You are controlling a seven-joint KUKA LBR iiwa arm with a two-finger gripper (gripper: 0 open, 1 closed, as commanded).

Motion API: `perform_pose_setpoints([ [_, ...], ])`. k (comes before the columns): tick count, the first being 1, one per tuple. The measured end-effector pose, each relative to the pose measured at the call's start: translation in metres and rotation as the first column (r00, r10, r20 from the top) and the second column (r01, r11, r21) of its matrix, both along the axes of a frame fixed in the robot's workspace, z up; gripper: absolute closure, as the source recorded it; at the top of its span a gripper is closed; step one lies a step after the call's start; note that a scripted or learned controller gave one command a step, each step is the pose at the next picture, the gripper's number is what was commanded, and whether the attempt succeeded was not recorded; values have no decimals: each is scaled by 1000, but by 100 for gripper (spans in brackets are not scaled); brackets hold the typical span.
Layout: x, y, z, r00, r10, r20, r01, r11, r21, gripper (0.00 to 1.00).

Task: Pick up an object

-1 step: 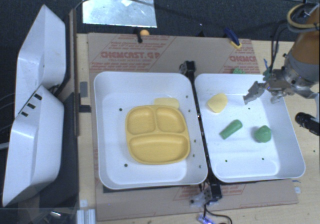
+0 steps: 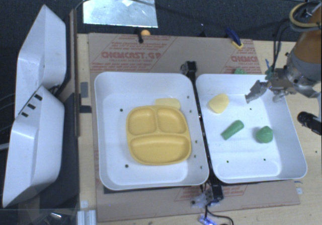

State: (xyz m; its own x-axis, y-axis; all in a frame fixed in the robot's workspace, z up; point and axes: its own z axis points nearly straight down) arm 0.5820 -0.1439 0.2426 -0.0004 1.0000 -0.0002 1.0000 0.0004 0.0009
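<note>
Two white bins side by side on the counter [image 2: 83, 118], over printed cardboard. Left bin [image 2: 108, 118] holds a yellow divided tray [image 2: 158, 136] lying flat near the centre, with a pale yellow flat piece [image 2: 167, 102] touching its far edge. Right bin [image 2: 287, 163] holds three loose things: a pale yellow lump [image 2: 218, 103] near the far left part, a green cylinder [image 2: 232, 130] lying at a slant nearer the middle, and a green round object [image 2: 264, 134] just right of the cylinder, apart from it. All three are well spaced, nothing stacked or covering them, bin walls not crowding any. A black clamp sits at the seam between the bins, far side. Arm [image 2: 307, 58] comes in from the right, orange band up top, wrist angled down-left over the right bin's far right part. Gripper [image 2: 265, 89] hangs above the bin floor, right of the yellow lump and beyond the green round object; jaws look spread, two prongs apart, nothing between them.
</note>
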Motion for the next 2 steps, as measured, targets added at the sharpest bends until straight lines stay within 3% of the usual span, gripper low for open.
perform_pose_setpoints([
  [2,3,2,-103,1000,-1,-5,1,1000,1,0],
])
